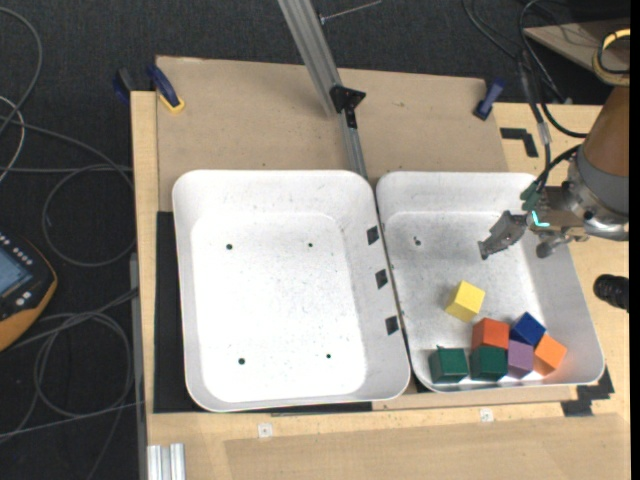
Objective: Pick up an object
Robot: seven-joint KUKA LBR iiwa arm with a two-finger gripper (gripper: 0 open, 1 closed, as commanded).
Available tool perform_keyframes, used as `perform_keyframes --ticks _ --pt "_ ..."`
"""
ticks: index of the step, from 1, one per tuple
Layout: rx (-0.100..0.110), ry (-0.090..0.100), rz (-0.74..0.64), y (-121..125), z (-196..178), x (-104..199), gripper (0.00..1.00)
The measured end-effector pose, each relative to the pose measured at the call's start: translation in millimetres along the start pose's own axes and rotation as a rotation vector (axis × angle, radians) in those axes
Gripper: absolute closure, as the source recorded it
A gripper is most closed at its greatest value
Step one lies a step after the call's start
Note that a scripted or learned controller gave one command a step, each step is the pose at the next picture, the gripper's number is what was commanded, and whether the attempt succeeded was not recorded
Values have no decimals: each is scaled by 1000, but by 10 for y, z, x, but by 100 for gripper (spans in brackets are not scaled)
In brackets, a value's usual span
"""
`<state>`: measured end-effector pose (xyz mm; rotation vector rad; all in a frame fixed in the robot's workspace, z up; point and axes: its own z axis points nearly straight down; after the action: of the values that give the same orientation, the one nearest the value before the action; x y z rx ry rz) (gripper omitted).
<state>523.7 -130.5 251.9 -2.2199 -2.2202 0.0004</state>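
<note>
In the right bin (440,193) lie several small blocks. A yellow cube (466,299) sits alone near the middle. Below it, along the bin's front wall, are a red cube (489,332), a blue cube (528,326), a purple cube (521,354), an orange cube (550,351) and two green cubes (451,364) (489,364), packed close together. My gripper (520,244) hangs over the bin's upper right part, above and right of the yellow cube. Its two fingers are spread open with nothing between them.
The left bin (190,268) sits beside the right one, with black clips (380,278) along their shared edge. A slanted metal bar (320,48) crosses the wooden bench behind the bins. Cables lie on the floor at left.
</note>
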Motion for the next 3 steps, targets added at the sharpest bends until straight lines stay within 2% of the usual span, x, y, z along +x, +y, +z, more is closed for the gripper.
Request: perform_keyframes --ticks 1,2,3 --pt "6 1 0 -94 573 28 0" --pt "6 1 1 -76 1134 -62 0" --pt "4 2 0 -82 1549 -54 0"
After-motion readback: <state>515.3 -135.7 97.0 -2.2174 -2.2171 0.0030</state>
